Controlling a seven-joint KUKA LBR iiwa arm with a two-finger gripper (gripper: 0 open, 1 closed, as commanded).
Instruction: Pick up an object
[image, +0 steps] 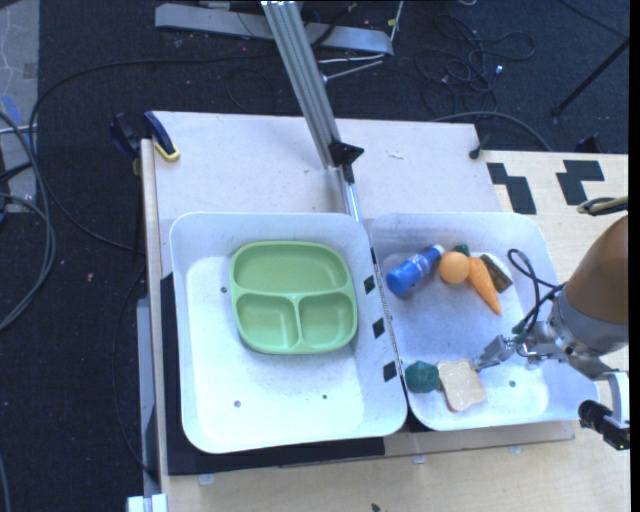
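my gripper (497, 350) low in right bin (530, 400) | toast (461, 385) just beside tip, likely target | grip state: can't tell

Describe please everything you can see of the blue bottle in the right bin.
The blue bottle is small and looks like plastic, with a blue body and a white cap end. It lies on its side, slanted, with the cap toward the orange ball, close to it or just touching. It rests on the floor of the right bin, in the far part, near the divide from the left bin. The hand is well apart from it.
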